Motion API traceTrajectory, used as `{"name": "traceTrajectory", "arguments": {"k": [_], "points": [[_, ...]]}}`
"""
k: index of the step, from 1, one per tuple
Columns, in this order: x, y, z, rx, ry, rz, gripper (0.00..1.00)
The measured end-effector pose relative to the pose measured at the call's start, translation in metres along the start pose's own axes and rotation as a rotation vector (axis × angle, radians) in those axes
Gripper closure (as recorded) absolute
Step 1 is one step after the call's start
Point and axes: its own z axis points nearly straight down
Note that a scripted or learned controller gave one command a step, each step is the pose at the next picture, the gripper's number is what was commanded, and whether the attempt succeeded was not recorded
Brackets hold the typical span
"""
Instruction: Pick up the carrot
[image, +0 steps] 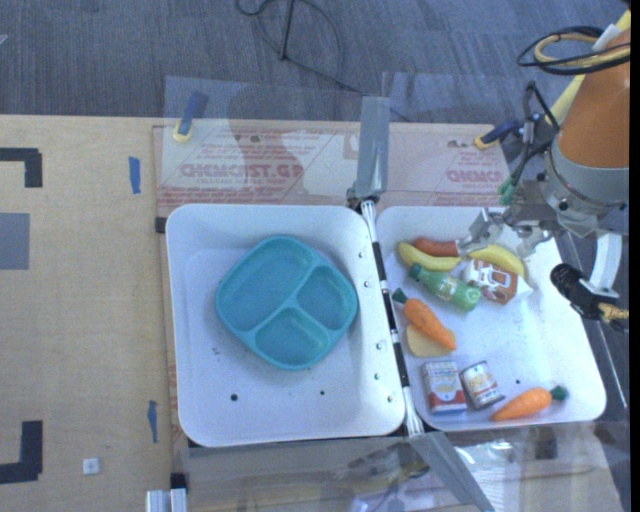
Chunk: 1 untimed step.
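A: Carrot (428, 321) status?
B: Lying in right bin (570, 340), left side, beside green bottle (447, 288). Not lifted.
A: Tool (497, 232)?
B: Over bin's far end, near bananas; open or closed, cannot tell. Grasp remains.

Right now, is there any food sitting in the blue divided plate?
No, the blue divided plate lies bare in the left bin, while both carrots and the other food lie in the right bin.
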Motion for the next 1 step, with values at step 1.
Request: {"name": "traceTrajectory", "arguments": {"k": [1], "points": [[0.0019,-0.0483,0.1413,-0.001,0.000,-0.146,0.00]]}}
